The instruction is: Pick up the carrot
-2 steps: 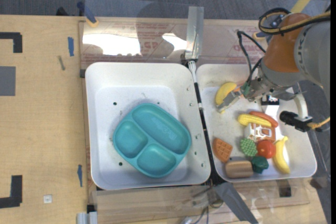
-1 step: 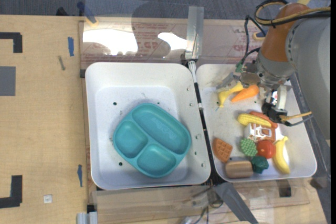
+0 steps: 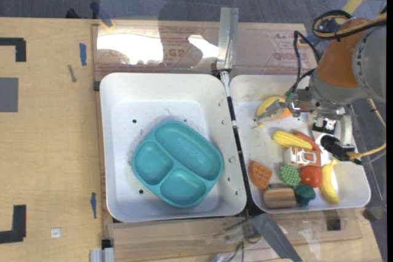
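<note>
Camera view, gripper (image 3: pixel 293 106) (state unclear) at right bin (image 3: pixel 353 191) far end, carrot (image 3: pixel 306 137) touching corn (image 3: pixel 290 140)

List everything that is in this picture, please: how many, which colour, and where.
left bin: 1, white, left side
right bin: 1, white, beside it
divided plate: 1, teal, in left bin
banana pieces: 2, yellow, right bin, far left and near right
corn cob: 1, yellow, right bin middle
orange piece: 1, orange, beside far banana, perhaps the carrot
orange-red strip: 1, along corn cob
carton: 1, white and orange, below corn
waffle: 1, orange-brown, near left
green piece: 1, light green, beside waffle
tomato: 1, red, below carton
dark green piece: 1, near edge
bread loaf: 1, brown, near edge
arm: 1, grey, orange band, from right
pincer: 1, close to orange piece
</note>
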`<state>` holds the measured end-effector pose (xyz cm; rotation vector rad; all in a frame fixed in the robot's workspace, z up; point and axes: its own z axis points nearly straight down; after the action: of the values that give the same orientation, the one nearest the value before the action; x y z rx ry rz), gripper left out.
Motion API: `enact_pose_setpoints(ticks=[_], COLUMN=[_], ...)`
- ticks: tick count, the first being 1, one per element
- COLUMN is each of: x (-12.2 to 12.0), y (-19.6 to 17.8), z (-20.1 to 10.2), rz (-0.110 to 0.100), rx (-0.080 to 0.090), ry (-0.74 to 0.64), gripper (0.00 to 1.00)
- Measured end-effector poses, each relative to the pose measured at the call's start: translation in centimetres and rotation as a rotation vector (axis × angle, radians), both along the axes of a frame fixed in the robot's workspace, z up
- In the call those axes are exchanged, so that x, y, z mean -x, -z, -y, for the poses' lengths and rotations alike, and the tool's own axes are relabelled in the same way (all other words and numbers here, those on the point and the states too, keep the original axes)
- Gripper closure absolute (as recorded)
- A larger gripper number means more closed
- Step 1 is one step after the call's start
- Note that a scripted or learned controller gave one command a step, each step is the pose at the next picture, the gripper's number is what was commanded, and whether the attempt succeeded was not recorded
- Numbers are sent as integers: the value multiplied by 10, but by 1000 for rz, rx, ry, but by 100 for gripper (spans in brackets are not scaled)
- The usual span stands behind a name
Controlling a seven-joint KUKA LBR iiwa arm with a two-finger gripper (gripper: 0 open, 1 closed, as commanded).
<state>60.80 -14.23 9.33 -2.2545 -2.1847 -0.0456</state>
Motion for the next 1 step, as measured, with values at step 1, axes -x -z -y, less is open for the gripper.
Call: enact_pose_setpoints(ticks=[1], x=[65], y=[9], z=[-19], rz=[-25], rx=[16], ry=[165], gripper=[0])
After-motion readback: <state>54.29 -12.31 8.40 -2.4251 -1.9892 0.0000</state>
